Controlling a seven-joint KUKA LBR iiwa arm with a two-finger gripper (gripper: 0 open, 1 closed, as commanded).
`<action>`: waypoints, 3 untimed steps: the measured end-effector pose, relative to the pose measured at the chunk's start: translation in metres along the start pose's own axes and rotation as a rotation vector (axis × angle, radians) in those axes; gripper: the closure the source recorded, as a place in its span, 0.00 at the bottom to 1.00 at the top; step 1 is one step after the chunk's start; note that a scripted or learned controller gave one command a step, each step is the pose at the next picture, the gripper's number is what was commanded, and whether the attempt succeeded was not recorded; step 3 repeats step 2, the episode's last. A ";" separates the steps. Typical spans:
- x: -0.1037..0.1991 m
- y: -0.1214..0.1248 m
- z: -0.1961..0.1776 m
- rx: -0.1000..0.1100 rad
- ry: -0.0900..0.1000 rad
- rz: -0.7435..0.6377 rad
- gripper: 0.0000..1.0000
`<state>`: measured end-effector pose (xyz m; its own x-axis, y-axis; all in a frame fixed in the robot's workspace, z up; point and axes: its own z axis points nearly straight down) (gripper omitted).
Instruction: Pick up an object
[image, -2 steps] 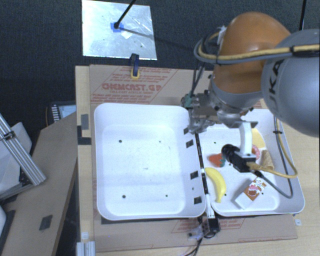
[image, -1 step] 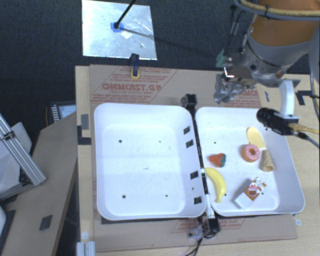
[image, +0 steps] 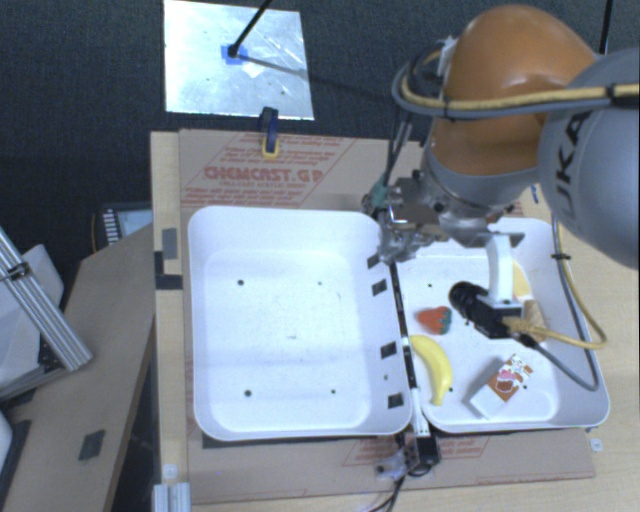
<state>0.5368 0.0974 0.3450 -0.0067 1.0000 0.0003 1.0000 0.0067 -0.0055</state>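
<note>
Objects to pick: we count three, all in the right bin (image: 455, 270), in the lower right of the frame, and none of them is in the end effector.
Banana (image: 433, 368): one, yellow, smooth and curved, lying lengthwise near the bin's left wall at the lower centre-right.
Strawberry (image: 434, 320): one, red with a green cap, small and rounded, just above the banana's upper tip; we cannot tell whether the two touch.
Box (image: 503, 384): one, small, flat and white with a red and brown print on top, to the right of the banana and apart from it.
End effector (image: 393, 240): one, metal grey, above the seam between the two bins at the upper centre, well apart from all three objects; we cannot tell whether it is parted or closed.
Arm (image: 510, 90): one, with a glossy orange dome and grey shell, filling the upper right.
Bins: two, shallow, white, with rounded corners, side by side.
Left bin (image: 290, 330): a smooth white floor with a few small dark dots.
Cardboard sheet (image: 300, 175): one, tan, with red lettering, flat under both bins.
Surface (image: 110, 330): pale tan, seen at the left and lower edges.
Foil sheet (image: 200, 70): one, silvery and square, at the upper left.
</note>
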 end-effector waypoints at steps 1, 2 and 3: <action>0.069 -0.027 -0.116 -0.018 0.006 -0.004 1.00; 0.046 0.013 -0.195 -0.017 0.002 0.008 1.00; 0.046 0.013 -0.195 -0.017 0.002 0.008 1.00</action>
